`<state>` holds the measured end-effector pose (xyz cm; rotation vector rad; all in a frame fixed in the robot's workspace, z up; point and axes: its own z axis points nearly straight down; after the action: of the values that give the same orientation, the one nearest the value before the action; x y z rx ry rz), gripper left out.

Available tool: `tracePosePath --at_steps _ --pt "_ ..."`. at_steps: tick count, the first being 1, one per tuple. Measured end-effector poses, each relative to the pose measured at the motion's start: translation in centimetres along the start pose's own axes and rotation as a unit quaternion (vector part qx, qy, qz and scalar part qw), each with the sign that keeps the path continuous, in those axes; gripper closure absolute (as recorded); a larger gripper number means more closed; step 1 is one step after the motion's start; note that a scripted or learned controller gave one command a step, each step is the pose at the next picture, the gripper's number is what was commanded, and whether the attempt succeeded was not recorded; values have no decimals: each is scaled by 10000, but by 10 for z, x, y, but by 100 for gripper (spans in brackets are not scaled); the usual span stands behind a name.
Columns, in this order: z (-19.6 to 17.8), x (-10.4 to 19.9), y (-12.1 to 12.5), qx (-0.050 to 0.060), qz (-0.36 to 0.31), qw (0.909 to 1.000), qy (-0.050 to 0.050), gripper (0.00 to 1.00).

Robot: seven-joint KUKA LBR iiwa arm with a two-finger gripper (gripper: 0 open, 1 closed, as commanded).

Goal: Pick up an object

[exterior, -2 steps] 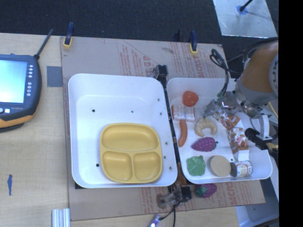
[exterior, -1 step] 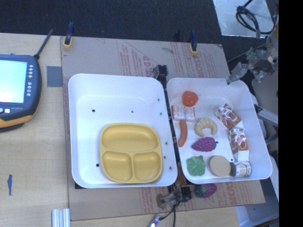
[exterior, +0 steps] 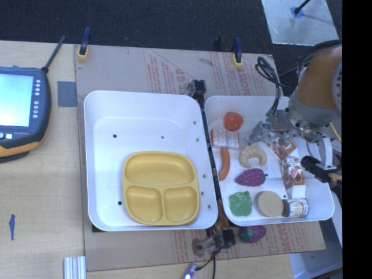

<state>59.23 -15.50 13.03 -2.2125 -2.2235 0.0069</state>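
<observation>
Dark carpet floor (exterior: 145, 10) beyond a pale wooden bench (exterior: 35, 214).

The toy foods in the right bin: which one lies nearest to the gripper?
The croissant, pale tan and curved, lies just below-left of the gripper. The red tomato and purple grapes lie farther off.
</observation>
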Motion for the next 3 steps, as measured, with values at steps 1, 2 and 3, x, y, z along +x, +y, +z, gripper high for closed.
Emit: tracePosePath --at_steps 1,2,3 --pt "34 62 51 -56 -8 10000 -15 0" --pt "37 63 65 -27 -1 10000 -4 0" --pt "27 62 65 -18 -15 10000 -6 100"
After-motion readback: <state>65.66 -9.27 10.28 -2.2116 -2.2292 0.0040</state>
